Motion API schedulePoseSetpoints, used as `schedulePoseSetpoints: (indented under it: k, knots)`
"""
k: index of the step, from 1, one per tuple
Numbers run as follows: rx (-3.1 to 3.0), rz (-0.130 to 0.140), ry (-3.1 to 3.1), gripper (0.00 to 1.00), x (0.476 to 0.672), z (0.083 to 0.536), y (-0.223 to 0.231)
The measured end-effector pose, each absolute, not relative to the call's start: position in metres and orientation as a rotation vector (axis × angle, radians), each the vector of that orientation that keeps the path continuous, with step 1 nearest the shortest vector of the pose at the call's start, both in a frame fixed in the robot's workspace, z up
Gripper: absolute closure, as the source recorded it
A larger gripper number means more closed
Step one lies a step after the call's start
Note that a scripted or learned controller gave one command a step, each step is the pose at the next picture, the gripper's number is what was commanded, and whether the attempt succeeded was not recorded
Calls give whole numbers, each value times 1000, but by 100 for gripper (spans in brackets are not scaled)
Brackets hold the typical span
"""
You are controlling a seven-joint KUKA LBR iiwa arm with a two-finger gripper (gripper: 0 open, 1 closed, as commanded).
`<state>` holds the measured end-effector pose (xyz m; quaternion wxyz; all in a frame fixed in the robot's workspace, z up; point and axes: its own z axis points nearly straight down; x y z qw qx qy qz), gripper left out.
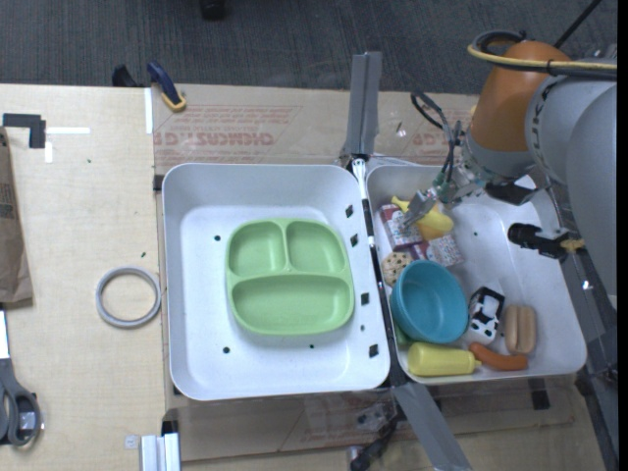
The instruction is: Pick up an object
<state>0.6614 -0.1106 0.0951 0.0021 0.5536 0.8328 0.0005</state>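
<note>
Tool (424,204) touching yellow toy (435,224) in right bin (549,292).

I see two bins side by side: the left bin (186,292) holds a divided plate (289,276) at its middle. In the right bin (549,292), a bowl (430,301) sits by the left wall, a bottle (441,360) and hot dog (518,328) nearer the front edge. A tape ring (129,296) lies on the bench left of both bins.

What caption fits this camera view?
KUKA arm's gripper lowered over a yellow toy in the cluttered right bin; green divided plate in the left bin.
</note>
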Motion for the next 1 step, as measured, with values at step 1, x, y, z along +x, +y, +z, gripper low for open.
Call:
schedulePoseSetpoints:
  k: [1]
  knots:
    - [1733,3,2619,100,663,102,-109]
